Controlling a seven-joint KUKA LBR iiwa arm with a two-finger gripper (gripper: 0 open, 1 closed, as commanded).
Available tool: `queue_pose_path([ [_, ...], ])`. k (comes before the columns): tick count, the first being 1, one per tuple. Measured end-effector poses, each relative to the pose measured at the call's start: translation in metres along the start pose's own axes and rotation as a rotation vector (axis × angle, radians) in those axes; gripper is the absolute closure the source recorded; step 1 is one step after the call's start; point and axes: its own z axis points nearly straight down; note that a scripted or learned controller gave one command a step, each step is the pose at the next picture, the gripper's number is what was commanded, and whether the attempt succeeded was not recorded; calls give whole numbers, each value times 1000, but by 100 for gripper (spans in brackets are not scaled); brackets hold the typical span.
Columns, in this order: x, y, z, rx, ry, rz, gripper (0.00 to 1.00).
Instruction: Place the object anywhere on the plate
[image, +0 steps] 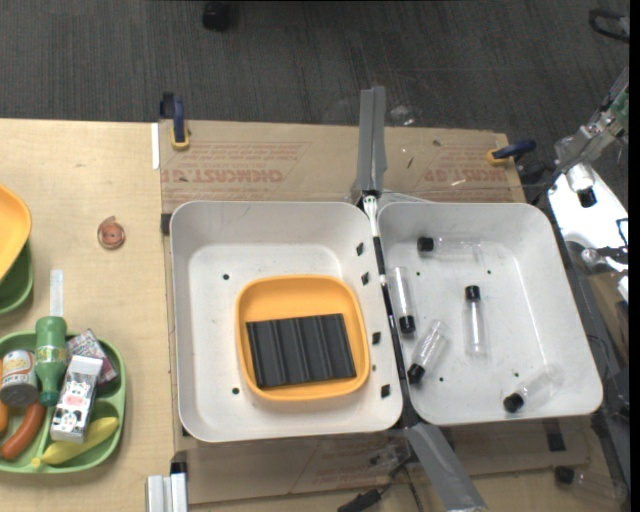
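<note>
Nearest me, at 6 o'clock, the black ridged slab (301, 351) lies flat on the orange plate (300, 292) in the left bin (200, 330). I think the job looks done, so the next move is just to back away. I cannot tell how the jaws stand. At 4 o'clock, clear tubes (474, 320) lie in the right bin (560, 300). Farthest, at 12 o'clock, the cardboard (260, 160) has upside-down red print that seems to read "CHEMCAST".
</note>
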Motion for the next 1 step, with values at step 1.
queue_pose_path([
  [1,-5,-3,-94,-1,0,-235,100],
])
